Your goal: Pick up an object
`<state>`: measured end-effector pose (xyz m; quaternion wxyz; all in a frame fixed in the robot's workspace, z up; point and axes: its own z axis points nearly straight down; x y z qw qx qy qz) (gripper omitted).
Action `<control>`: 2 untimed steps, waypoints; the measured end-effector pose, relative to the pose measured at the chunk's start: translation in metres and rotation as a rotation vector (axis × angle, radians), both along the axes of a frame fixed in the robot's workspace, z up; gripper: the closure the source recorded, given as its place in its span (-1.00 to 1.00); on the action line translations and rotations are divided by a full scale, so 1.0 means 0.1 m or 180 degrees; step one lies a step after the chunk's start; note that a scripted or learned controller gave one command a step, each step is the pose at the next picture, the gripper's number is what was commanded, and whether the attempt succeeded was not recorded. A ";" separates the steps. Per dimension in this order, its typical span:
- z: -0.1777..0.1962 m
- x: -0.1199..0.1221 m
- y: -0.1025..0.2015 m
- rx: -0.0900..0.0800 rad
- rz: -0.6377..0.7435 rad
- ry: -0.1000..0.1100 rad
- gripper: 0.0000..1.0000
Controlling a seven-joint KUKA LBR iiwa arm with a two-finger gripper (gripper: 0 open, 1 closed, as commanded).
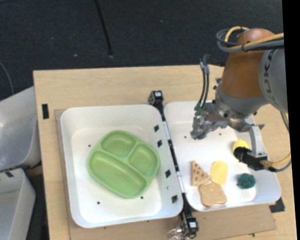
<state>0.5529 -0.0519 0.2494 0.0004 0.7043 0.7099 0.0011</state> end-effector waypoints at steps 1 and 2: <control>0.05 0.09 0.55 0.0000 -0.0001 0.0002 1.00; -0.12 0.25 1.06 -0.0003 -0.0005 0.0006 1.00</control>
